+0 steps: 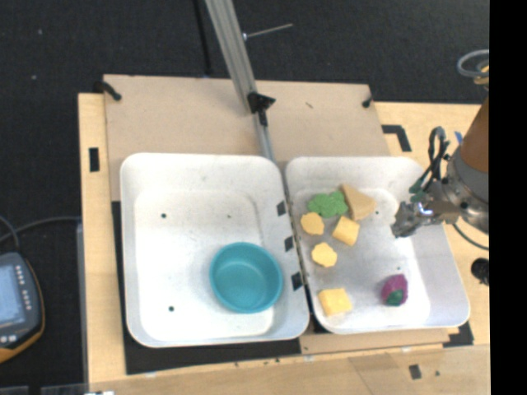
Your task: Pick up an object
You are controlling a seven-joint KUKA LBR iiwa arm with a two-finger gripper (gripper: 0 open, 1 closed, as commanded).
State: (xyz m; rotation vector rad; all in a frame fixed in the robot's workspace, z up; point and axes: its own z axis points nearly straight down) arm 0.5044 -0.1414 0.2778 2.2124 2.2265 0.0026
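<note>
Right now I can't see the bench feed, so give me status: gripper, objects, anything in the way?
Gripper over right bin, nothing seen held. Yellow blocks, green piece, purple piece below. Blue bowl in left bin. Path looks clear.

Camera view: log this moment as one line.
pincer over right bin, nothing seen held | yellow pieces, green piece, purple piece in right bin | blue bowl in left bin

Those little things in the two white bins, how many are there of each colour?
Yellow or tan pieces: 5
Green piece: 1
Purple piece with a green end: 1
Blue bowl: 1
Total: 8
</note>
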